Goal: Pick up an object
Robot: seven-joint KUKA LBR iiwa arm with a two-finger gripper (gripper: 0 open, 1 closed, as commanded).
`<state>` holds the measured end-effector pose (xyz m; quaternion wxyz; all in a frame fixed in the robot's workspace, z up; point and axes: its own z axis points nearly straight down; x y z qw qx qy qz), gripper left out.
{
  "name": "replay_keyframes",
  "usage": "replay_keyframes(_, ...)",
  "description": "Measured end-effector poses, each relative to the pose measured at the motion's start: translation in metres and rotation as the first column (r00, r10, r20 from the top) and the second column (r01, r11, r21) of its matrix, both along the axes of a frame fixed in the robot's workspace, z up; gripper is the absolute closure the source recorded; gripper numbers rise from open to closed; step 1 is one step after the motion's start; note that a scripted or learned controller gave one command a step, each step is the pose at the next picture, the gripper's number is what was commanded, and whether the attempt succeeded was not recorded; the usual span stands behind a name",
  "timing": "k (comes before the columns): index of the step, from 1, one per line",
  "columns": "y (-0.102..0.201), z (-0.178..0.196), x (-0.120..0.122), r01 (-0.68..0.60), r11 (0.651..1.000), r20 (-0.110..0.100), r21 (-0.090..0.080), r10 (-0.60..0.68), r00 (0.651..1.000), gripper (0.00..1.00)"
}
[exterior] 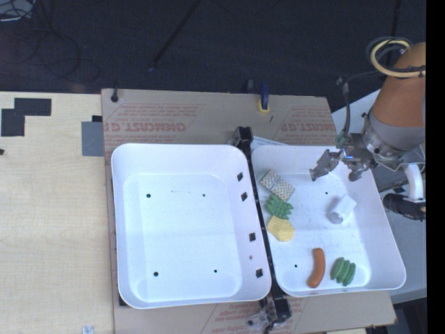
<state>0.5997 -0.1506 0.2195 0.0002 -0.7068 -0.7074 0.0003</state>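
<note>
Hovering over the right bin's (389, 256) far right part, the hand (338, 167) has fingers spread apart w/ nothing between them. Near to far from the hand: white cylinder (341, 209) just below it on the bin floor, not touching. Checkered block (277, 184) sits to its left, w/ a green piece (279, 207) & yellow piece (281, 229) below that, all close together by the divider. Further down, well apart from the hand: orange sausage (316, 267) & green pod (343, 271), side by side nr the bin's front edge. Left bin (125, 186) lies beyond the divider, farthest off. Both bins rest on the worktop (55, 221).
</note>
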Motion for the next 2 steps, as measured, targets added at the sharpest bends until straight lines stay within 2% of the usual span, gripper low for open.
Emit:
replay_keyframes(1, -0.023, 0.177, 0.045, -0.004, 1.000, 0.014, -0.005, 0.004, 1.000, 0.00)
replay_keyframes(2, 0.058, 0.027, 0.043, -0.003, 1.000, -0.008, 0.003, 0.003, 1.000, 0.00)
